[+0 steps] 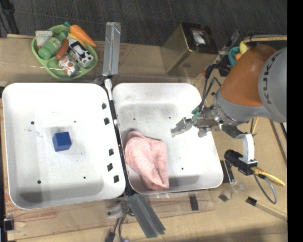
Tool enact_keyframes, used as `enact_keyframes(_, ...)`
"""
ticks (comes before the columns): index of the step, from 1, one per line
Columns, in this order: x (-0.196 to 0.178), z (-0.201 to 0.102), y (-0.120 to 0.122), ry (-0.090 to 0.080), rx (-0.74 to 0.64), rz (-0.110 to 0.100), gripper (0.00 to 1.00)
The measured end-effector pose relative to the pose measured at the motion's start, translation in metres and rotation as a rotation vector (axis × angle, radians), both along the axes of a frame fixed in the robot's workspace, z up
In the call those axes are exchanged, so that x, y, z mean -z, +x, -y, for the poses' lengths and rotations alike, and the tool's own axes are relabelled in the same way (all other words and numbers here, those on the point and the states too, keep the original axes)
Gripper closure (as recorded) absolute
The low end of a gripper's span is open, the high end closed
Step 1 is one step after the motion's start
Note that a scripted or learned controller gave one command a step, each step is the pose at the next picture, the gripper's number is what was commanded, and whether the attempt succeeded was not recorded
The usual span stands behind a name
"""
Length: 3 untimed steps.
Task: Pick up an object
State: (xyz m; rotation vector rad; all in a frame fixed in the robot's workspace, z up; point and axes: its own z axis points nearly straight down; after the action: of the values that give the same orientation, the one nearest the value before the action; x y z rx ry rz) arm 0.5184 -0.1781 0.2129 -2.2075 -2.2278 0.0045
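We see a pink cloth (147, 160) bunched against the right bin's (192, 92) front-left wall, a blue cube (62, 140) alone in the left bin (20, 97). A green bowl of toys (64, 50) sits on the desk behind. Our tool (181, 127) hangs over bare floor beside the cloth; we cannot tell its grip.

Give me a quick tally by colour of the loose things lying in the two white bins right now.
Blue: 1, the blue cube in the left bin
Pink: 1, the pink cloth in the right bin
Total: 2
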Motion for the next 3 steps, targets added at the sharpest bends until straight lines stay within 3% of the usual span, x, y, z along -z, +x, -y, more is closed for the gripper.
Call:
enact_keyframes(1, 0.098, -0.047, -0.011, 0.0, 0.006, -0.001, 0.0)
enact_keyframes(2, 0.035, -0.035, 0.021, -0.001, 0.02, 0.003, 0.0)
enact_keyframes(3, 0.121, -0.026, 0.014, -0.001, 0.013, 0.003, 0.0)
